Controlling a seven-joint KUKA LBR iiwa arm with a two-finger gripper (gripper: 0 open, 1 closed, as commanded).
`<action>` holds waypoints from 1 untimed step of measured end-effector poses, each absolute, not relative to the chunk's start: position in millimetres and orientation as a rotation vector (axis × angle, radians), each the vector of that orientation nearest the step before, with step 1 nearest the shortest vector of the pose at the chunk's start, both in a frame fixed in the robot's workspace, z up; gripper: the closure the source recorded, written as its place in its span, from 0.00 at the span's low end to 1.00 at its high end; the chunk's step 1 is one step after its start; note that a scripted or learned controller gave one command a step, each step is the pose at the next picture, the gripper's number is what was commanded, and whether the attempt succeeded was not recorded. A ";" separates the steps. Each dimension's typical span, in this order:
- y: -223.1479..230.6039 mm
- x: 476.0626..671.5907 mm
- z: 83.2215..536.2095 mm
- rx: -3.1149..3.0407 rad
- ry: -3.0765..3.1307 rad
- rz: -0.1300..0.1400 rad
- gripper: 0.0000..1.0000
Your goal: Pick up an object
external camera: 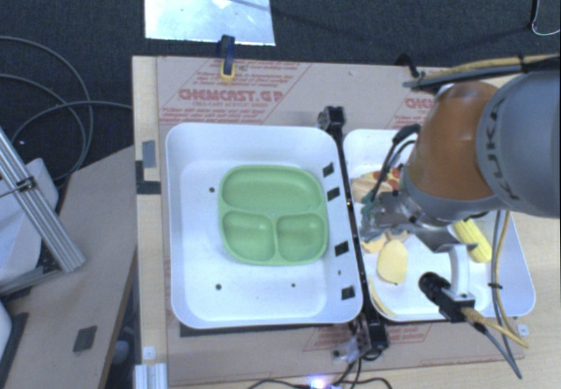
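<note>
The arm hangs low over the right bin, wrist covering the gripper, so its grasp cannot be judged. A pale yellow piece lies just below it, near the dividing rim. The green tray sits well apart leftward.

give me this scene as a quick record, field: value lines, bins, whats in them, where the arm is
left bin: holds a green divided tray, lying flat, three compartments
right bin: holds several small pieces, among them a pale yellow piece and a yellow corn-like piece
arm: reaches in from the right, over the right bin
gripper: low over the pieces near the right bin's left wall; grasp cannot be told
bench: brown board under both bins
</note>
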State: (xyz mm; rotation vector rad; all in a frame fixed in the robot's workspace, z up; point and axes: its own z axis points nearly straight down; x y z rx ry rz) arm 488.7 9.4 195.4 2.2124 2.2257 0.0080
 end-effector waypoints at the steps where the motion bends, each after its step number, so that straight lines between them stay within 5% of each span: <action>1: 59.1 488.2 276.7 2.206 2.230 0.015 1.00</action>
